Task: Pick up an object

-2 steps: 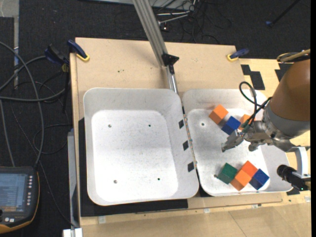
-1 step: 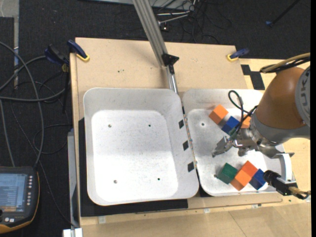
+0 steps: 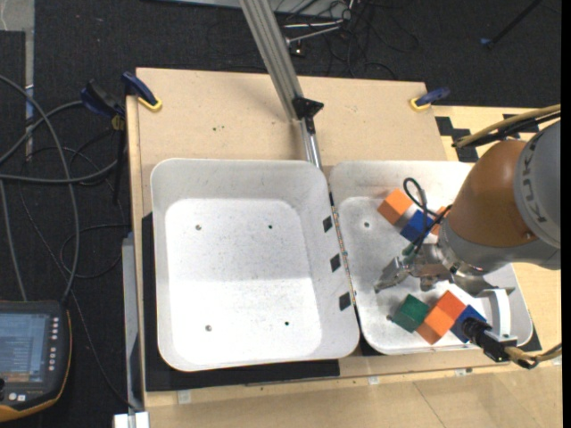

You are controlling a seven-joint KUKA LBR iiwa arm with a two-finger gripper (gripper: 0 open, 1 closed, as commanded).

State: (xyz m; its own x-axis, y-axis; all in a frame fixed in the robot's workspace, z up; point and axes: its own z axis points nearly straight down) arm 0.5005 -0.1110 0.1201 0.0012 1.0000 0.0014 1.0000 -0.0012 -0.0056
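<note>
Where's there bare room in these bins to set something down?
The left bin has an open floor from wall to wall. In the right bin, only the strip beside the divider is free; orange block, blue block, green block and the gripper crowd the rest.

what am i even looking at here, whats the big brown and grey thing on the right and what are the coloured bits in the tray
You are looking down at a slant from one fixed camera above a workbench. The big grey and orange shape on the right is a robot arm reaching in. At its end is a gripper with two metal fingers, here low inside the right white bin.

That bin holds small coloured blocks: an orange block and a blue block near the arm, and a green block beside another orange block nearer the front. Nothing shows between the fingers. The left white bin sits beside it.
</note>
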